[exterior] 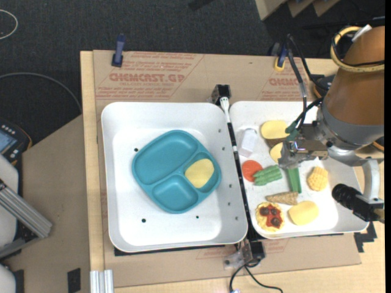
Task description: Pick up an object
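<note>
Over the right bin (348,224) I hang my gripper (289,157) low above the green vegetable (267,176), poised to grab it, though whether my jaws are spread I cannot tell.

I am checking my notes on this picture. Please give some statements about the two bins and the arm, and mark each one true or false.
1. The blue divided plate lies in the left bin. True.
2. A yellow item sits in one compartment of that plate. True.
3. The arm's gripper is above the left bin. False: it is over the right bin, among the toy foods.
4. The pizza slice lies on the blue plate. False: it lies in the right bin, near its front edge.
</note>
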Controlling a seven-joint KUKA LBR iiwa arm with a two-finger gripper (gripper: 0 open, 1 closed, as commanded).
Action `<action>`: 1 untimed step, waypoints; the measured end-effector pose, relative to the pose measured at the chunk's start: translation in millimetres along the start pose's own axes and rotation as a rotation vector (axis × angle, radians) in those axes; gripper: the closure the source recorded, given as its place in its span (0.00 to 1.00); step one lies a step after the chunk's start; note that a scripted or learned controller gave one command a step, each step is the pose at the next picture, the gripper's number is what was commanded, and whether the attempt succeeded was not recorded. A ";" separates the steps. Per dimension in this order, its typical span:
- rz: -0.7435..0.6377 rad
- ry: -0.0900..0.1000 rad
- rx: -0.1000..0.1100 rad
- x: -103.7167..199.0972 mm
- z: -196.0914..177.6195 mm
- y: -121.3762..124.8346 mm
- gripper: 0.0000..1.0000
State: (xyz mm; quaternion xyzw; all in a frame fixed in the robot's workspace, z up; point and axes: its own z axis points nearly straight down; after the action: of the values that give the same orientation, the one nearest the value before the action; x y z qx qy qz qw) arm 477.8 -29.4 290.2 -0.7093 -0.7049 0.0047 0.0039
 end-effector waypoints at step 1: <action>-0.001 0.000 -0.003 -49.8 111.7 54.7 1.00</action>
State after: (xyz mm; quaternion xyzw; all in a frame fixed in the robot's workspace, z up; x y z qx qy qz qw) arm 530.9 -79.7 177.9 -0.7090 -0.7052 0.0037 0.0030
